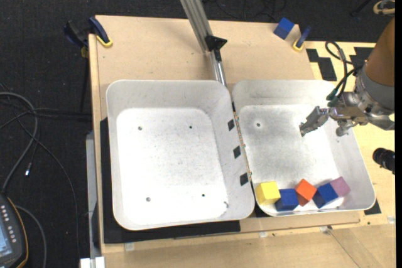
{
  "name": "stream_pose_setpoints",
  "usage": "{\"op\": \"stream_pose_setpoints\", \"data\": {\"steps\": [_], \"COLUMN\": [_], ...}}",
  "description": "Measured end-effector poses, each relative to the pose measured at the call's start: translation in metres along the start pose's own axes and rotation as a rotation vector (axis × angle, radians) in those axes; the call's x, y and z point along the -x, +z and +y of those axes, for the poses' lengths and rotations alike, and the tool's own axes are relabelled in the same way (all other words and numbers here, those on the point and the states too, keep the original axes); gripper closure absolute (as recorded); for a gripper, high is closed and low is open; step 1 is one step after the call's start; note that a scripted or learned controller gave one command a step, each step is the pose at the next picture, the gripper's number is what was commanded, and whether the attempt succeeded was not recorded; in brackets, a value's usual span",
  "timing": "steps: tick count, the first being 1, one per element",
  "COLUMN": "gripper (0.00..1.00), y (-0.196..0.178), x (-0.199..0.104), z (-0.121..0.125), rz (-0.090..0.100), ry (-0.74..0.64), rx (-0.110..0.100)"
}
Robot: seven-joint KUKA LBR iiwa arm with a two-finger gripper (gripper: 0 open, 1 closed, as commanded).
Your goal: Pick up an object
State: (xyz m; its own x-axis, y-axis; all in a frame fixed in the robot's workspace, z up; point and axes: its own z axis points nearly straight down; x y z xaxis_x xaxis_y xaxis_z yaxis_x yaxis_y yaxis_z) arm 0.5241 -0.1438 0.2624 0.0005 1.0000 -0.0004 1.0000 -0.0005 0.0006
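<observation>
Several small blocks lie along the front edge of the right bin (264, 94): a yellow block (269, 191), a blue block (287, 199), an orange block (306, 190), another blue block (325, 195) and a purple block (340, 186). My gripper (323, 128) hangs over the right side of that bin, well behind the blocks. It is open, its two fingers spread apart with nothing between them. One finger (310, 122) points left and down towards the bin floor.
The left bin (119, 97) sits beside the right one, with a shared rim between them. A metal pole (191, 0) slants in from the back. A loose blue block (284, 27) and clamps (100, 34) sit on the wooden bench.
</observation>
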Motion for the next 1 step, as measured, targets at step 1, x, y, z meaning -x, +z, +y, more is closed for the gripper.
{"op": "stream_pose_setpoints", "data": {"steps": [1], "gripper": [0.00], "y": [0.0369], "x": [-0.0610], "z": [-0.0275], "rz": [0.004], "ry": [-0.008], "rx": [-0.006]}}
